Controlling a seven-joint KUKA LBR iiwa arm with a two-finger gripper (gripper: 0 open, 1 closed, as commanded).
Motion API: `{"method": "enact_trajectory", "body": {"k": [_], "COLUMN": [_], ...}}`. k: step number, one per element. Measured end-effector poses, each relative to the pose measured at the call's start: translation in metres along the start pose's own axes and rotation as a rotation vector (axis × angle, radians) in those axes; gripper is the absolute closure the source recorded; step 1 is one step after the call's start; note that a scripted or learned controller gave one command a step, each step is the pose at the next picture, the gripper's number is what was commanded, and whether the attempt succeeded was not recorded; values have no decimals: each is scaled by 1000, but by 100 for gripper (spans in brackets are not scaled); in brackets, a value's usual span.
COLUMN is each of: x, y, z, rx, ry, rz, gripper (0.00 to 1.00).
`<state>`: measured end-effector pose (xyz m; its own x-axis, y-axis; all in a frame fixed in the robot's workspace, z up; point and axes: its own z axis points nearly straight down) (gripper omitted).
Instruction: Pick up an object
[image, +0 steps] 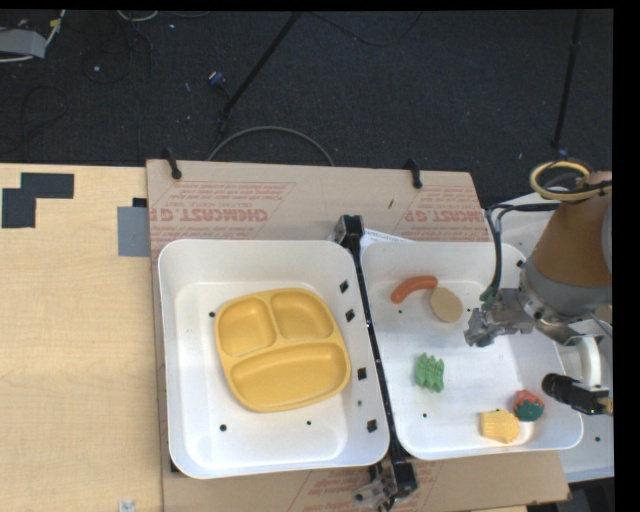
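Observation:
The right bin (470, 440) holds a red sausage (413, 288), a tan round piece (446, 305), a green leafy toy (430, 372), a yellow wedge (500, 427) and a red-and-green berry (529, 406). My gripper (483, 328) hangs over the right bin, just right of the tan piece and above the green toy. Nothing shows between its tips. The grey and orange arm (570, 260) reaches in from the right behind it.
A yellow divided tray (281, 348) lies in the left bin (190, 300). A black divider (365, 340) runs between the bins. Cardboard (300, 205) sits behind them, and a wooden bench top (70, 350) lies to the left. Cables (556, 178) loop near the arm.

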<state>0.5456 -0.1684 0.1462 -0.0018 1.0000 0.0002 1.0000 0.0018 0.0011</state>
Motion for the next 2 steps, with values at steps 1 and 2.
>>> {"method": "enact_trajectory", "body": {"k": [1,2], "x": [4,3], "y": [-7,-6], "z": [-48,-78], "rx": [-1,0], "ry": [0,-1], "rz": [0,-1], "gripper": [100,100]}}
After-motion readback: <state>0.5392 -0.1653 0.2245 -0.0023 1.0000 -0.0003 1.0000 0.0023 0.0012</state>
